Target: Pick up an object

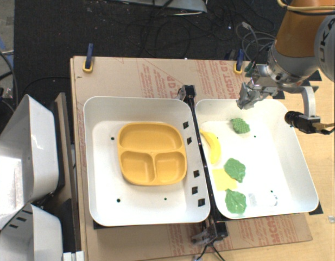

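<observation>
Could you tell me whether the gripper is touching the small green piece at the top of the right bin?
Apart. The camera view shows white bin floor between the gripper and the green piece, which lies lower in the frame.

You see the gripper (246, 103) hovering over the right bin's (297, 162) far edge, just beyond a green piece (240, 125); a yellow tray (152, 153) fills the left bin (99, 145).

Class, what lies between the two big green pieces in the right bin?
In the camera view, a flat yellow piece lies between the upper green piece and the lower green piece.
</observation>
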Available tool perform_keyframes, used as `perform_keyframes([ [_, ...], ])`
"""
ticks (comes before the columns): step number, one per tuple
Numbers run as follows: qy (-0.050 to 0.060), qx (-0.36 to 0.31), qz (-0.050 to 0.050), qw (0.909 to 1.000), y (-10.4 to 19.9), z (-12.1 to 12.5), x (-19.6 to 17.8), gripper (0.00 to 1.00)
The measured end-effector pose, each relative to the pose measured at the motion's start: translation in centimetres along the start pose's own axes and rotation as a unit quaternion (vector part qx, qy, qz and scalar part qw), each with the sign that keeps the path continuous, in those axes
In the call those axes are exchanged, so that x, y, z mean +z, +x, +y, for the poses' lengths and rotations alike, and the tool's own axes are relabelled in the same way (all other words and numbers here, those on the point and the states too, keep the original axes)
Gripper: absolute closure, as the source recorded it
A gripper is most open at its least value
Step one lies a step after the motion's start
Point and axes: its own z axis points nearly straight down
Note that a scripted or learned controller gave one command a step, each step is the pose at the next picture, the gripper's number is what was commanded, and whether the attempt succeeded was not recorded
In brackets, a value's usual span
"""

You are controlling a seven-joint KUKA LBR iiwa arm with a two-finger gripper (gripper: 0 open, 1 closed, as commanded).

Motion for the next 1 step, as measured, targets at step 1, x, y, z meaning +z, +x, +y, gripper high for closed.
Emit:
perform_keyframes([
  [1, 0.000, 0.000, 0.000, 1.0000, 4.96, -1.29, -0.25, 1.00],
])
